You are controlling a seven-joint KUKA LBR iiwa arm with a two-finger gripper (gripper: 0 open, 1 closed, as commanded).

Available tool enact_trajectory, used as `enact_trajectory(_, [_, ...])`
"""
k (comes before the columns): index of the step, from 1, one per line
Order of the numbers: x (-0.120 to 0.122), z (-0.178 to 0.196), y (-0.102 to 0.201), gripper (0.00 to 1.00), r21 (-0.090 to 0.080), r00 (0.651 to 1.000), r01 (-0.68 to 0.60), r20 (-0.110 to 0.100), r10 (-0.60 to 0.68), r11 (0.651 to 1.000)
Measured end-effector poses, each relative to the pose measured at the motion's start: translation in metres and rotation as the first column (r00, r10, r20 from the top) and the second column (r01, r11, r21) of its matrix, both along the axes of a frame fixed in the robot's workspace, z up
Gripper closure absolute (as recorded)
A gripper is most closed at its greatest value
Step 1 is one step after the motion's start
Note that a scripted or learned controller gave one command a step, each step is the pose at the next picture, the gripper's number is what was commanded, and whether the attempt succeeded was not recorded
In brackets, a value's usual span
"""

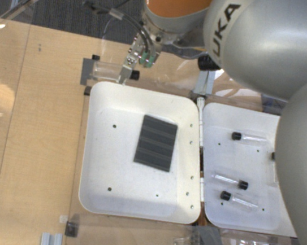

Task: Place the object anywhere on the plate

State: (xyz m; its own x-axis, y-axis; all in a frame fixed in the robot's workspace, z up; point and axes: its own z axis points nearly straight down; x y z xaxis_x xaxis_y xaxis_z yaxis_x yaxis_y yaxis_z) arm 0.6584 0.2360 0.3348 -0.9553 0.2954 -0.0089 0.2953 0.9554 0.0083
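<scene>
Hanging above the far rim of the left bin point(88, 155), the gripper point(131, 67) sits at a slant under the orange band, and I cannot tell whether it is open or shut, or whether anything is in it. Just below and to its right, the plate point(156, 142) lies flat mid-bin, a dark ribbed slab. Further right, in the right bin point(261, 164), lie the likely objects: three tubes point(242, 137), clear, slim, black-capped, all on their sides and well apart. Risk from here, as I judge it: they're round and slick, so a tube may roll away from a closing grip, or roll along the plate's ribs once dropped. The bulky arm point(269, 39) also overhangs that bin.
</scene>
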Motion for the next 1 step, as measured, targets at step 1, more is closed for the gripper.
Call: enact_trajectory(1, [-0.0129,-0.0012,-0.0005,1.00,-0.001,0.876,0.483,-0.007,-0.483,0.876])
